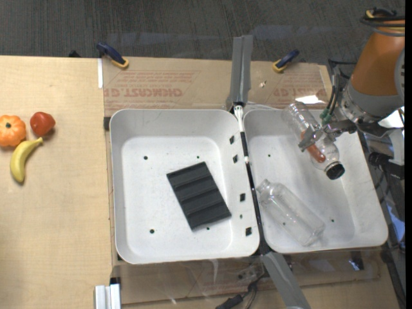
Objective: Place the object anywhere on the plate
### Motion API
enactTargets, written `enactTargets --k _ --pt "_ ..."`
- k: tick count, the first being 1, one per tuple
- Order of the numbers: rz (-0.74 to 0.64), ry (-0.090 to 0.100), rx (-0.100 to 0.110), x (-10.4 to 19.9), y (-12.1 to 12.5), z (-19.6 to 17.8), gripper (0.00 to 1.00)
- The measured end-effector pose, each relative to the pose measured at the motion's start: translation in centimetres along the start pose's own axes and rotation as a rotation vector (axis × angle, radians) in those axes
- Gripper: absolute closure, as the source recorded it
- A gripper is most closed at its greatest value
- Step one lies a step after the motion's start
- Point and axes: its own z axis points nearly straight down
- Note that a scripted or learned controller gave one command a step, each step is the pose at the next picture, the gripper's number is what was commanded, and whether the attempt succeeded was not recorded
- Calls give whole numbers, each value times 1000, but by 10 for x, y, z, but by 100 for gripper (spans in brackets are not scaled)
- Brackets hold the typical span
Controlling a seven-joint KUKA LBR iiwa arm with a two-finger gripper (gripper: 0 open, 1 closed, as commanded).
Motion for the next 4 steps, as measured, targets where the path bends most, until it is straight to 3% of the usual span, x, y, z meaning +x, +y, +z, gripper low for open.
enactTargets --k 1,2,3,4 --pt "-170 -8 -17 92 8 -24 100" --pt "-546 -12 -16 154 -17 -7 100" --pt "-687 -14 -16 221 8 -7 100" --pt "-687 -14 -17 221 8 -7 0"
